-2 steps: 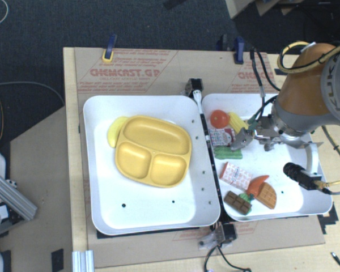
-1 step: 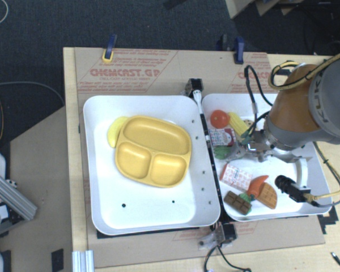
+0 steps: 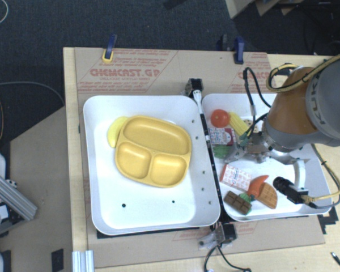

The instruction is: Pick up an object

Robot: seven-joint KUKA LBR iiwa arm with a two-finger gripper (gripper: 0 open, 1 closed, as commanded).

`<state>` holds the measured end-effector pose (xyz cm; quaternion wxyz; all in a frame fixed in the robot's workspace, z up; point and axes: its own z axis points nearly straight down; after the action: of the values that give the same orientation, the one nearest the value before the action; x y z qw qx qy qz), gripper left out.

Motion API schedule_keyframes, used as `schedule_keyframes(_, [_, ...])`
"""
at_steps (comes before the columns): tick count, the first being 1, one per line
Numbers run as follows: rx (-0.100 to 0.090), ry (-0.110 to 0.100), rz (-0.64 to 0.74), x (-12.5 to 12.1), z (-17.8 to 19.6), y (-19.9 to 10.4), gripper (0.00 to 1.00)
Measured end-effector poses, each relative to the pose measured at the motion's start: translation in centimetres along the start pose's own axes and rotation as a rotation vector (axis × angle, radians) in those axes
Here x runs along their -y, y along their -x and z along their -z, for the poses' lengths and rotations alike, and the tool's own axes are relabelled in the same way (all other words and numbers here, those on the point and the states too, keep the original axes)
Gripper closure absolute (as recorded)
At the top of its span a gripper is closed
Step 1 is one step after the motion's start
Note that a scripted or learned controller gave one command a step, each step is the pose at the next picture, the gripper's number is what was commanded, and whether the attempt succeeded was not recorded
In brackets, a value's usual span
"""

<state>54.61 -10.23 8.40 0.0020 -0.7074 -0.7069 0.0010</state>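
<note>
Jaws: can't tell state, wrist blocks view. Gripper (image 3: 245, 146) low over right bin (image 3: 313, 209), ketchup bottle (image 3: 220, 132) at 9 o'clock; likely target.

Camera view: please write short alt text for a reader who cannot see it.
A grey and orange robot arm reaches from the right over the right white bin, which holds small toy foods. The left white bin holds a yellow divided tray.

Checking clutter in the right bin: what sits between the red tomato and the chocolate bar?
In the camera view, between the tomato and the chocolate bar lie a red-labelled packet, something green, then a white red-printed packet.
</note>
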Motion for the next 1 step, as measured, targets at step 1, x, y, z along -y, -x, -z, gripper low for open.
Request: schedule_keyframes(1, [0.001, 0.003, -0.002, -0.05, 1.08, 0.01, 1.00])
